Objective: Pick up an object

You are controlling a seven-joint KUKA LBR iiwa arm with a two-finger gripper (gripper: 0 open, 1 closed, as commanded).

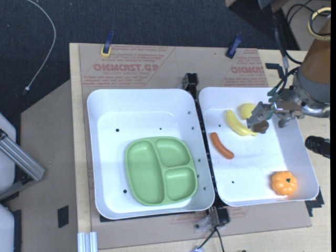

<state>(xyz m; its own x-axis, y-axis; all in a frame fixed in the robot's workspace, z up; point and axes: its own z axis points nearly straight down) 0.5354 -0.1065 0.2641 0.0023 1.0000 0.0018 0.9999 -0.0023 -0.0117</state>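
A: Where did the arm [315, 72] stand at this moment?

B: It reached in from the right, over the far part of the right bin [294, 156]. The gripper [259, 121] hung at the right end of the banana [237, 124], with a lemon [248, 109] just beside it on the far side.

A: Was the gripper released or clenched?

B: That could not be told. Its tip appeared as a dark mass overlapping the banana's end, and no object was seen between its parts, so no grasp could be claimed.

A: Where were the other candidates?

B: A sausage [222, 145] lay left of centre in the same bin, and a pumpkin [284, 183] sat in the near right corner. The left bin [105, 140] held a green tray [159, 169].

A: How should the pick have been executed?

B: In my judgement, the banana was the target. The gripper should have been centred across the banana's narrow width, clear of the lemon, lowered fully, closed, then raised straight. A grip near the curved end risked the fruit slipping out.
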